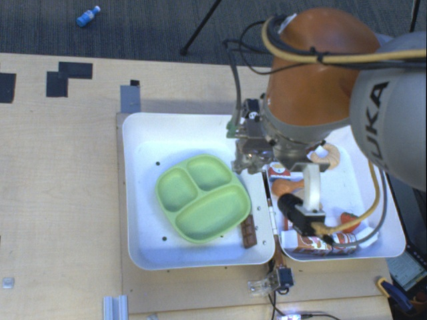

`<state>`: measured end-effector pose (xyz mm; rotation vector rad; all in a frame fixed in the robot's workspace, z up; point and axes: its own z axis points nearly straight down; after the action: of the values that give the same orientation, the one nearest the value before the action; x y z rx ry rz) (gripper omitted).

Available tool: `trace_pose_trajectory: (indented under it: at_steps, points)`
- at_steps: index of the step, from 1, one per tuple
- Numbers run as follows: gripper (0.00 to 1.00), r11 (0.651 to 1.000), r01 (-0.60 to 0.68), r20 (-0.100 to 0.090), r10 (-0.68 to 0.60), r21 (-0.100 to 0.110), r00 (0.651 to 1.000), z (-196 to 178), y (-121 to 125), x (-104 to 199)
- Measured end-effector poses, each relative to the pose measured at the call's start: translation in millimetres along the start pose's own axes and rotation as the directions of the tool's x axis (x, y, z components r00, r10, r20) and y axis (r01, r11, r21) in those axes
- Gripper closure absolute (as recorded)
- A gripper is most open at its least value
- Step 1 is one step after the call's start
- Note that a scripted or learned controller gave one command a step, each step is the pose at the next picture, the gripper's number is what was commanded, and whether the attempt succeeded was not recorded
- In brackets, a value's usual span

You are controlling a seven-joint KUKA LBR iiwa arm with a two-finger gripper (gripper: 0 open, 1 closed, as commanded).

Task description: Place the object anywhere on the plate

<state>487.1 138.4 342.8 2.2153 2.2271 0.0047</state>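
Left bin (133, 192): the green divided plate (200, 199) sits near the middle, turned at a slant. You have bare white floor open on its left, top and bottom. On its right there is only a narrow strip before the wall shared with the right bin (385, 249). Gripper (253, 153): it hangs over that shared wall, by the plate's upper right corner, under the bulky orange wrist (313, 65). You cannot tell whether the jaws are apart or together. Brown bar (249, 232): small, dark, oblong, lying in the left bin just beside the plate's lower right rim, close to the shared wall, not on the plate. Right bin: a crowded red-and-white packet (320, 245) and an orange piece (348, 219).
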Motion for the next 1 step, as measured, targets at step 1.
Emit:
trace_pose_trajectory:
  at_steps: [1]
  points:
    - [1.00, 1.000, -0.004, 0.002, 0.004, 0.005, 1.000, 112.6, 64.8, -5.1]
